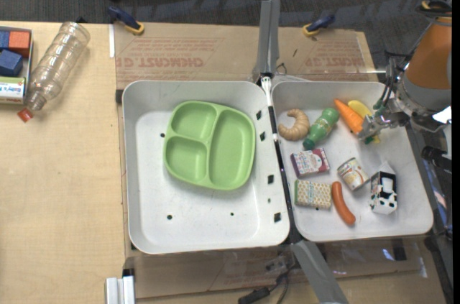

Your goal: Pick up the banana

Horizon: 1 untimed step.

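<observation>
The left bin (140,173) holds one thing, a glossy green plate (210,144) with three moulded compartments and rounded corners, sitting slightly above the bin's centre; the right bin (402,220) is crowded. In it, a curled, ridged tan croissant (295,124) lies at ten o'clock; a smooth green bottle (321,126) slants just beside it; a tapered orange carrot (349,116) lies at twelve o'clock; the banana (359,108), yellow and mostly hidden, peeks out touching the carrot's far side, toward one o'clock; a pink printed packet (310,163) sits near the centre, a speckled flat packet (313,194) at seven o'clock, a slick red-orange sausage (343,203) at six, a small round cup (351,173) at the centre, and a black-and-white carton (384,194) at four o'clock. The gripper (375,124) hangs low at two o'clock, just beside the banana and carrot; whether its jaws are released or clenched I cannot tell. A ribbed clear plastic bottle (54,65) lies on the wooden bench (57,209) at ten o'clock.
</observation>
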{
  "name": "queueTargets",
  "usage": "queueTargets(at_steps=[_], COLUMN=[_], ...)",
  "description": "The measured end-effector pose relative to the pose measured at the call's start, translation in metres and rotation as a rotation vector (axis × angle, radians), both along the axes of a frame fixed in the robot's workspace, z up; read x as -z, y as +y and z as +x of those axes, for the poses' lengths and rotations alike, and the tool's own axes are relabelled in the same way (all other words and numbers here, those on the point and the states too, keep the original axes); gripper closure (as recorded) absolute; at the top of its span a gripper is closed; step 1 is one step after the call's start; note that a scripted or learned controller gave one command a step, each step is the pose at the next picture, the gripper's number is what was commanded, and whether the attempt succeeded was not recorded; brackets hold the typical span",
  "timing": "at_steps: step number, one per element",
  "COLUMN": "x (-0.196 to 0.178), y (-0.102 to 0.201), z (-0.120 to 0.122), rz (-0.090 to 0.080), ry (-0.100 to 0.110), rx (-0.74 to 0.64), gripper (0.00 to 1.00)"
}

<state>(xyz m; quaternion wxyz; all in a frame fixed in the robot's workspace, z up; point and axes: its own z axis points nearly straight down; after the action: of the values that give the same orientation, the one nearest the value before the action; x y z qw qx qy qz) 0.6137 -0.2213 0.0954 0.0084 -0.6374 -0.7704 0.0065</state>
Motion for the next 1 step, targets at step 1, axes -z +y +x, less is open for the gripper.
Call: queueTargets(at_steps=[1], x=[-0.1193], y=[-0.0009], z=[0.0459], rz=[-0.004], ry=[-0.023], rx=[0.08], gripper=[1.0])
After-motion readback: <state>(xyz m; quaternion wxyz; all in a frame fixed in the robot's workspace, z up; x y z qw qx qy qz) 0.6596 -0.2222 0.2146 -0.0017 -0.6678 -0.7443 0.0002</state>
